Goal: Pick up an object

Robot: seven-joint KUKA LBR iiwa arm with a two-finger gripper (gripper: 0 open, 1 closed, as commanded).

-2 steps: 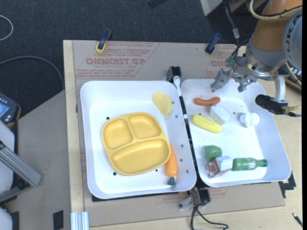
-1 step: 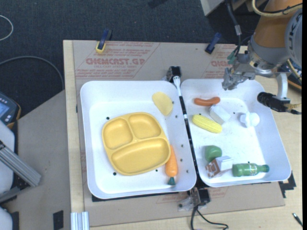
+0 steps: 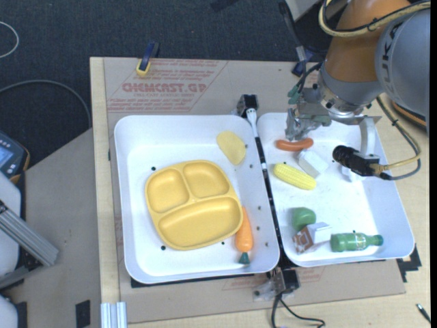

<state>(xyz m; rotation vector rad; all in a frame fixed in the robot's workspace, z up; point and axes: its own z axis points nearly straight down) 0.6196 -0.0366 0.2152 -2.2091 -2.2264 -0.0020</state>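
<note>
Orange and grey metal fills the upper right, where the arm [image 3: 362, 39] is cut off by the frame edge, so you see only its wrist end. Below it the tool [image 3: 298, 130] hangs over the far left corner of the right bin [image 3: 392, 210]; its fingers are dark and bunched against the mount, and you cannot tell whether they are spread or closed. Just under the tool lies a small sausage [image 3: 294, 143], touching or nearly touching the tips; which one is hard to judge. Nearer you from the tool sits a corn cob [image 3: 294, 176], with a pale block [image 3: 308, 164] beside it. Further toward you are a green piece [image 3: 303, 216], a brown-and-white packet [image 3: 308, 237] too small to read, and a green bottle [image 3: 355, 240]. To the tool's left, in the left bin [image 3: 130, 203], you find a yellow divided plate [image 3: 192, 202], a carrot [image 3: 244, 234] against its rim, and a pale yellow piece [image 3: 231, 147].
</note>
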